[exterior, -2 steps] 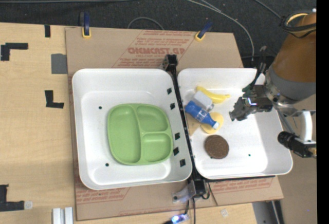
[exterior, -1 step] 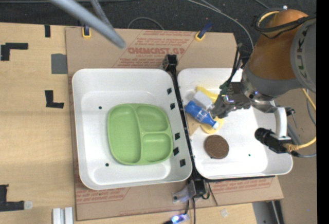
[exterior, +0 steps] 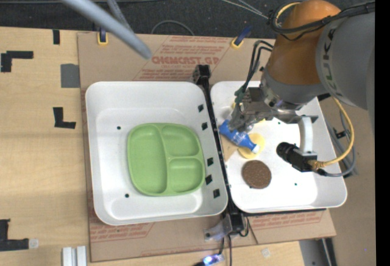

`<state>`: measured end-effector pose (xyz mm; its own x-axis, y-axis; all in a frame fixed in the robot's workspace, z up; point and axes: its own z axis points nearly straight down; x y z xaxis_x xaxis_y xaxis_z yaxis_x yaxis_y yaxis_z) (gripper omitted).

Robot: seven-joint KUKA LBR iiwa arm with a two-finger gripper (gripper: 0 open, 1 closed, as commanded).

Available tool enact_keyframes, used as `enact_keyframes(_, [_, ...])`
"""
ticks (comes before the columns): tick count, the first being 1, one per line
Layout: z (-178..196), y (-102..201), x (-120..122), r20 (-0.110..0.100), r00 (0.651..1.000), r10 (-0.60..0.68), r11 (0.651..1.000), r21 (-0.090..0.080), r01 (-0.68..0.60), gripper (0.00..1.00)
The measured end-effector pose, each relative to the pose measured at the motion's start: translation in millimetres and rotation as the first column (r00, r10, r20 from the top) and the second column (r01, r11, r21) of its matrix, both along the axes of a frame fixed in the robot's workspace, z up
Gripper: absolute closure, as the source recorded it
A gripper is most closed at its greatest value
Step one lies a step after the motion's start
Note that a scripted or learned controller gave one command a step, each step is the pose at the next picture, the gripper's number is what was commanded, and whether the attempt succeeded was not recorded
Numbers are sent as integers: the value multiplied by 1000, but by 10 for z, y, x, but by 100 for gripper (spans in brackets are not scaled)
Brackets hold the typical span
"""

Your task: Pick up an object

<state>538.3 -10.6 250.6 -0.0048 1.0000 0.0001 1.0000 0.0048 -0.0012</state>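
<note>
Where the grey arm (exterior: 308,51) dips into the right bin (exterior: 308,190), the pincer (exterior: 239,119) sits low at that bin's left side, just above a blue object (exterior: 233,133); whether it is wide, narrow or clamped on anything I cannot tell. A pale yellow piece (exterior: 251,146) seems to touch the blue object, and a brown disc (exterior: 256,174) lies near both. Beyond, the left bin (exterior: 109,106) holds a green divided plate (exterior: 164,158), with both bins on the tabletop (exterior: 36,167).
</note>
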Motion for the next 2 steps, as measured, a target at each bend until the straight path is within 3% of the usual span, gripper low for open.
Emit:
enact_keyframes(1, [-179, 498, 247, -1, 1000, 1, 1000, 0, -1, 100])
enact_keyframes(2, [-116, 950, 511, 1, 1000, 1, 1000, 1, -1, 100])
